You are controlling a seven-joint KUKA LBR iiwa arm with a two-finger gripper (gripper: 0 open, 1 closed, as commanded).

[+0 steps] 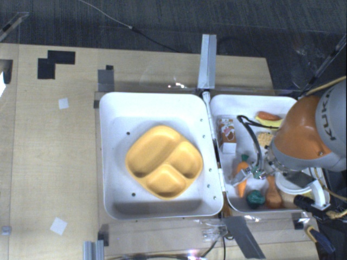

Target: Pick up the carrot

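The carrot (241, 179) is a small orange piece lying in the right bin (232, 108), near that bin's left wall towards the front. My gripper (252, 171) reaches down from the arm's orange band (301, 129) and hovers right over or against the carrot's right side. Parts of the carrot are hidden by the gripper's tip, and orange shows above and below it. I cannot tell whether the carrot is touched or held.
In the right bin lie a brown packet (226, 130), a hot-dog-like toy (268, 118), a green item (255, 199), an orange-brown item (273, 195) and a white cup (295, 182). The left bin (114, 145) holds a yellow divided plate (164, 160).
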